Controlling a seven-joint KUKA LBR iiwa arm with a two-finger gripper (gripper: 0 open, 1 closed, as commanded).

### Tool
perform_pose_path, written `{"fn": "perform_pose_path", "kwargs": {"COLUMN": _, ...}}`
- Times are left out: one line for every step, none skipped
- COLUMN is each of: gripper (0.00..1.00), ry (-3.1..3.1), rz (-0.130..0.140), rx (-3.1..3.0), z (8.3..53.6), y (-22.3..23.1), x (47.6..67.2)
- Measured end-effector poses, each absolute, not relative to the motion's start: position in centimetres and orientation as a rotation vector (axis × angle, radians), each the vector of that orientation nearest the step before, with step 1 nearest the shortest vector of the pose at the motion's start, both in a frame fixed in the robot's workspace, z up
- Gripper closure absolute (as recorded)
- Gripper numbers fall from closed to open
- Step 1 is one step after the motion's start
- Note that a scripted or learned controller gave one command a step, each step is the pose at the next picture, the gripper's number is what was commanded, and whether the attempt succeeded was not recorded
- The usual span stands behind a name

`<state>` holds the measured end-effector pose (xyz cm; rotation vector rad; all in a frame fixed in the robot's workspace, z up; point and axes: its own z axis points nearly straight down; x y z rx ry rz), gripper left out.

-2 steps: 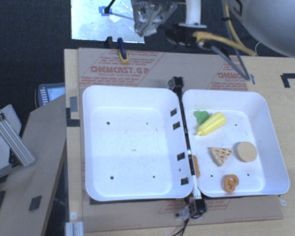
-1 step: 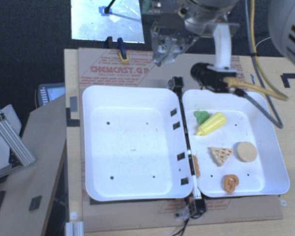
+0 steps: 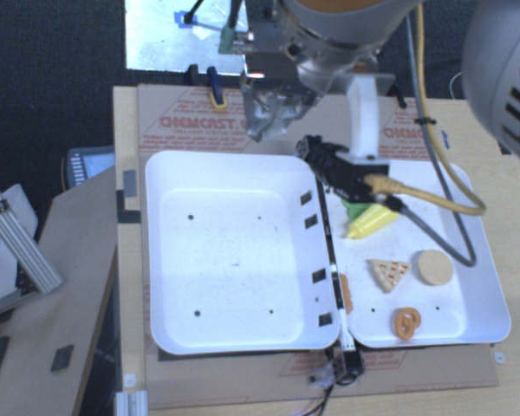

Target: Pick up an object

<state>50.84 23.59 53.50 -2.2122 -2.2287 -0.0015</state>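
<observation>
Bench bins (image 3: 234, 258); yellow object (image 3: 370, 222) beside round biscuit (image 3: 434, 268)

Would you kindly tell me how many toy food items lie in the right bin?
5: corn cob, green piece behind it, pizza slice, round cracker, pretzel. Others may hide beneath the arm.

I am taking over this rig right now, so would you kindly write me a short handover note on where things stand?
Gripper: raised above the far edge of the bench, behind the left bin; nothing seen in it.
Objects: all in the right bin: yellow piece with a green piece just behind it, pizza slice, round cracker, pretzel, and an orange item against the divider.
Done: no pick visible.
Left: reach into the right bin, grasp one object and lift it.
</observation>
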Motion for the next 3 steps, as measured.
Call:
{"fn": "perform_pose_path", "kwargs": {"gripper": 1.0, "ry": -2.23, "rz": -0.003, "rx": -2.213, "z": 54.6, "y": 23.4, "x": 51.0}}
{"fn": "perform_pose_path", "kwargs": {"gripper": 1.0, "ry": -2.235, "rz": -0.006, "rx": -2.208, "z": 55.7, "y": 23.5, "x": 51.0}}
{"fn": "perform_pose_path", "kwargs": {"gripper": 1.0, "ry": -2.223, "rz": -0.001, "rx": -2.222, "z": 53.4, "y": 23.4, "x": 53.1}}
